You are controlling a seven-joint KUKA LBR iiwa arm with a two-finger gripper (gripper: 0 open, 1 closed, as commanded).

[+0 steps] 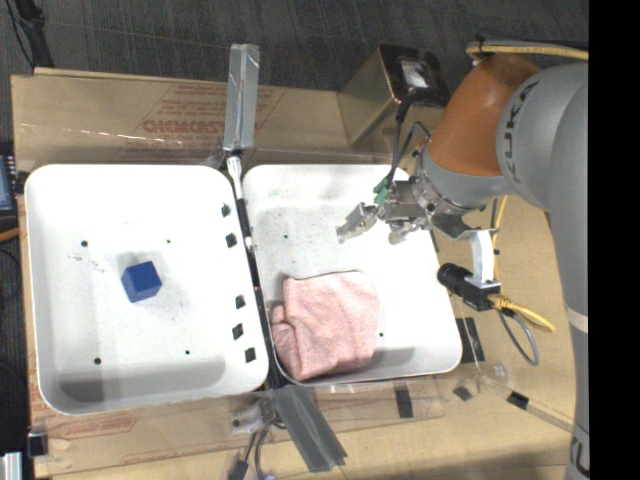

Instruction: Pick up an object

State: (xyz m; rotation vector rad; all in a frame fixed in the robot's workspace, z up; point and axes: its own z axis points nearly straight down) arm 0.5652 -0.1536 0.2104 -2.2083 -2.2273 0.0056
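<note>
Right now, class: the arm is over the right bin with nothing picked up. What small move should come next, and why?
Probably lower the hand toward the pink cloth. The hand hangs above the right bin, the cloth lies nearest in that bin, while the blue cube sits in the left bin.

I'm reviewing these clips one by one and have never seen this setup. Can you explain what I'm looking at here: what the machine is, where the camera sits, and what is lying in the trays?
This is a single camera fixed above a bench, looking down at a slant. The big grey and orange shape on the right is a robot arm. At its end is a two-finger gripper, a metal pincer for grasping things. It hangs over the upper part of the right bin, with nothing visible between its fingers. Two shallow white bins sit side by side. The left bin contains a small blue cube. The right bin contains a crumpled pink cloth near its front edge. The arm's job is to pick up an object, and nothing has been picked up at this moment.
</note>
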